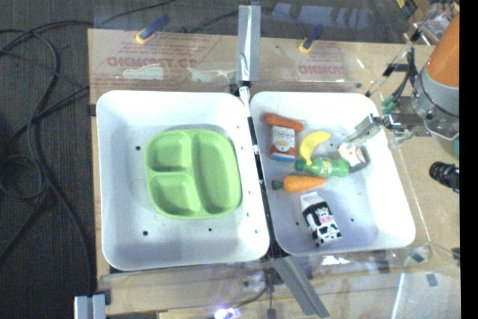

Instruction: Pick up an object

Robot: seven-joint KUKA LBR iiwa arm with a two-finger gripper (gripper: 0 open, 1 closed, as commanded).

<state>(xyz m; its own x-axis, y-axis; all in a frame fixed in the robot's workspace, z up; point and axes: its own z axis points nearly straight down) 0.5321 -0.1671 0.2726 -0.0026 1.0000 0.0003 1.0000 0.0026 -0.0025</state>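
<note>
Dark ribbed carpet surrounds the table (112, 63) with two glossy white bins. At nine o'clock, the left bin (119, 235) carries a green divided tray (194, 172). At three o'clock, the pincer (364, 132), spread apart, hovers beside a curved banana (314, 142), tapered carrot (302, 183) and toy car (321, 220).
</note>
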